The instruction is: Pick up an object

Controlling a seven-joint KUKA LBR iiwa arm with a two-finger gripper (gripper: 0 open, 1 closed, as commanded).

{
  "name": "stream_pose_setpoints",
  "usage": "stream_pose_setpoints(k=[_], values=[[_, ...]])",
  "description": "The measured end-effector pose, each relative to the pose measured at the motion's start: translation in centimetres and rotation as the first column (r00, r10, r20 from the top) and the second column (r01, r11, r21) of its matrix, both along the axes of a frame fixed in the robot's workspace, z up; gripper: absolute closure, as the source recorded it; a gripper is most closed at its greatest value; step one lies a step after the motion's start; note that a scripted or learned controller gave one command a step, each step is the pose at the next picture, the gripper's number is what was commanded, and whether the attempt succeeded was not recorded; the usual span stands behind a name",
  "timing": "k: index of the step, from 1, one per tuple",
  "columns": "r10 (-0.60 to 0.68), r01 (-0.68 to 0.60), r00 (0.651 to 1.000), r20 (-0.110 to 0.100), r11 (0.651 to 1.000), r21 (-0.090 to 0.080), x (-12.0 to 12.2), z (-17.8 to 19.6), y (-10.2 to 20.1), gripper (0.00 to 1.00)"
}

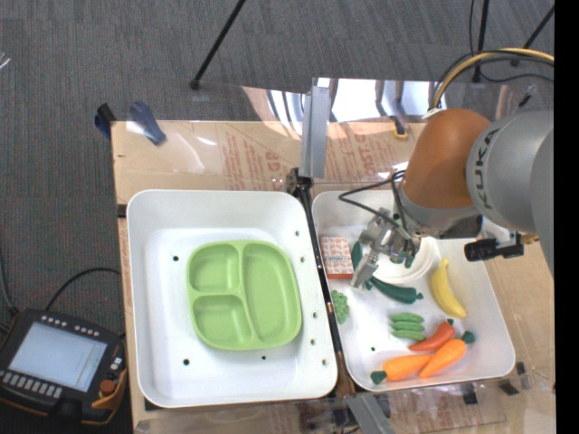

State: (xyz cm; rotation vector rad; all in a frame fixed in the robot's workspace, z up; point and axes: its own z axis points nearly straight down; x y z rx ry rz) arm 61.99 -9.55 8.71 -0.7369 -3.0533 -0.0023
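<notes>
The right bin [503, 333] is crowded: a banana [448, 289] near its right wall, two carrots [425, 362] along the front edge, pea pods [406, 324], a dark cucumber [395, 290], a small box [336, 256] by the left wall and a green piece [341, 306] below it. Bare white floor lies mid-bin. The left bin [154, 333] holds a green divided tray [244, 294]. The bins sit on a cardboard-covered tabletop [208, 147] over grey carpet; a pendant [56, 360] lies at lower left. The tool [371, 265] hangs over the cucumber's left end, fingers parted, gripping nothing.
</notes>
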Motion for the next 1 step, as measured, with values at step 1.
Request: stream_pose_setpoints(k=[1], values=[[-0.043,0.043,0.999,-0.001,0.999,-0.003,-4.26,0.01,-7.30,0.00]])
